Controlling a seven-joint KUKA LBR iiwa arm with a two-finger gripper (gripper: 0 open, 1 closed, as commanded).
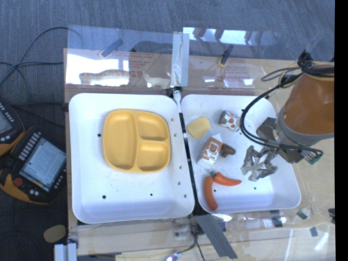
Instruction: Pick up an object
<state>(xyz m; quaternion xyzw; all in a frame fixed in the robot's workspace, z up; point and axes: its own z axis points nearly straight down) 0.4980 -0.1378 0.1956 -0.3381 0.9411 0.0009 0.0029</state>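
In the right bin (283, 197), jaws (258, 167) over bare floor, carrot (225, 181) beside.

No legible text; print on small carton (210, 150) too blurred.

Both bins, the left bin (87, 200) and the right bin (283, 197), look like smooth white plastic with a faint sheen. The yellow divided tray (136, 140) is matt plastic. At six o'clock in the right bin, the carrot (225, 181) and sausage (210, 193) appear glossy, plastic-like. The gripper (259, 166) is bare grey metal. Clear, reflective panels (152, 64) stand at twelve o'clock.
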